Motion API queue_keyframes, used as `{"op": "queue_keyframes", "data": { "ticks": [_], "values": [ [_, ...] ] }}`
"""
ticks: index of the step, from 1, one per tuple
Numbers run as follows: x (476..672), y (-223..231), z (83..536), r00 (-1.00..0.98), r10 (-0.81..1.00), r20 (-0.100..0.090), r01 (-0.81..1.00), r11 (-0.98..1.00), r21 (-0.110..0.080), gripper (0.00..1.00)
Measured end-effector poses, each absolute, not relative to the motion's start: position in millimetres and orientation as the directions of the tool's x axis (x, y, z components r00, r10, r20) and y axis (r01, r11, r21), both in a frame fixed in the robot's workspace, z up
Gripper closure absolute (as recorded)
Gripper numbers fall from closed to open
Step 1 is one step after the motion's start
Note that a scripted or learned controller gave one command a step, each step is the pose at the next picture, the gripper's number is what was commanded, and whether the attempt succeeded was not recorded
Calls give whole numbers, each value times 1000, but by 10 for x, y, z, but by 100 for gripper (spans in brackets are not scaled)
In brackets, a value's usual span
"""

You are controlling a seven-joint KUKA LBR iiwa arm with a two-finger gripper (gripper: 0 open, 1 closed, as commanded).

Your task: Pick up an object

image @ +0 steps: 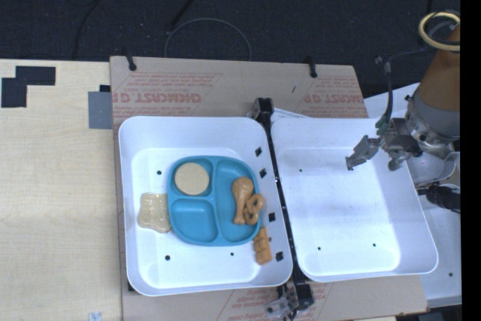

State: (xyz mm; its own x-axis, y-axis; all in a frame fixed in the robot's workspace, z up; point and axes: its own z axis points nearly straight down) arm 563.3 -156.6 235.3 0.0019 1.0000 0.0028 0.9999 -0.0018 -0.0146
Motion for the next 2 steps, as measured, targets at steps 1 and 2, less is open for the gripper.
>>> {"op": "queue_keyframes", "data": {
  "ticks": [1, 2],
  "values": [
    [5656, -1567, 2417, 0, 1000, 1, 1000, 0, -3, 0],
    [5686, -1478, 1907, -1, 1000, 2, 1000, 1, -8, 0]
  ]
}}
